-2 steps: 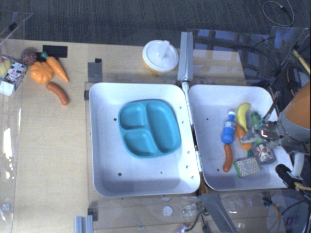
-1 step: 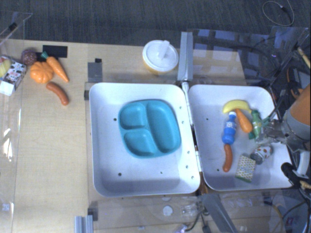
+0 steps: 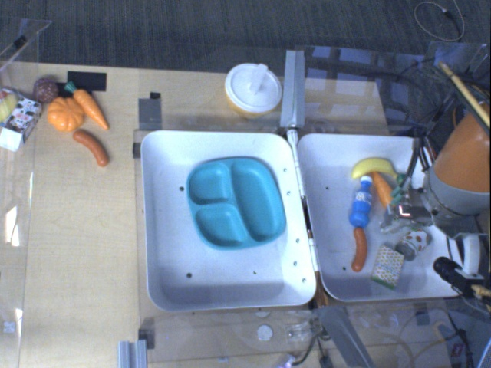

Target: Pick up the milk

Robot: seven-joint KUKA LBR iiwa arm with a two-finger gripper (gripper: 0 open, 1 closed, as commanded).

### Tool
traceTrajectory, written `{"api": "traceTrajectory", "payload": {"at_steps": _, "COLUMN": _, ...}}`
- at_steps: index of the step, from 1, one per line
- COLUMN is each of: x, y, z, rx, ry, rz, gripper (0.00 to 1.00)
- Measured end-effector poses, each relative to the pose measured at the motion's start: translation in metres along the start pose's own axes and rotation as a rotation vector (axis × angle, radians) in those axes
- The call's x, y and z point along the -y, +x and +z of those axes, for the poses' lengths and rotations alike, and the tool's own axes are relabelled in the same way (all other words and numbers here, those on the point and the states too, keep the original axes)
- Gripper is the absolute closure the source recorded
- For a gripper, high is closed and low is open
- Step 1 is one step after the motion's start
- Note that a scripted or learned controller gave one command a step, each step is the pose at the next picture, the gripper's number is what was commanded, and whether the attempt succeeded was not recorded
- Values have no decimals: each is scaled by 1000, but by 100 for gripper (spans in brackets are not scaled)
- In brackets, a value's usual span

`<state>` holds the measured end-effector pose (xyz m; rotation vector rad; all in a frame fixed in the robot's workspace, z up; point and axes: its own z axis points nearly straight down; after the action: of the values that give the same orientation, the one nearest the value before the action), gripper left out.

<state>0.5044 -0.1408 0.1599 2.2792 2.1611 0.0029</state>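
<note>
Hanging low over the right side of the right bin (image 3: 330, 282), the claw (image 3: 404, 213) shows as a cluster of grey metal and wiring under the arm's (image 3: 460, 167) orange band, and from this slanted view I cannot tell whether it is apart or together, nor whether anything is caught in it. The milk (image 3: 416, 241), as far as I can make out, is the small white piece with dark spots lying on the bin floor just below the claw, close to it but too small to say whether they touch. Just beside the milk, toward the near rim, lies a greenish patterned box (image 3: 387, 267), tilted. Left of the claw a blue bottle (image 3: 360, 205) stands beside an orange carrot (image 3: 382, 188), with a yellow banana (image 3: 374, 167) curved above them and a reddish sausage (image 3: 358, 249) below the bottle. The left bin (image 3: 165, 282) holds a blue divided plate (image 3: 234, 203) near its middle. On the wooden bench beyond the bins sits a white lidded cup (image 3: 253, 89). Well apart at the far left lie a toy pumpkin (image 3: 65, 115), a second carrot (image 3: 93, 108), another sausage (image 3: 92, 148) and a spotted white box (image 3: 19, 117).
</note>
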Motion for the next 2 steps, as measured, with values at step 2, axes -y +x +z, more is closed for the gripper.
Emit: {"api": "traceTrajectory", "payload": {"at_steps": 2, "x": 4, "y": -66, "z": -92, "rx": 3, "ry": -3, "rz": -223, "gripper": 100}}
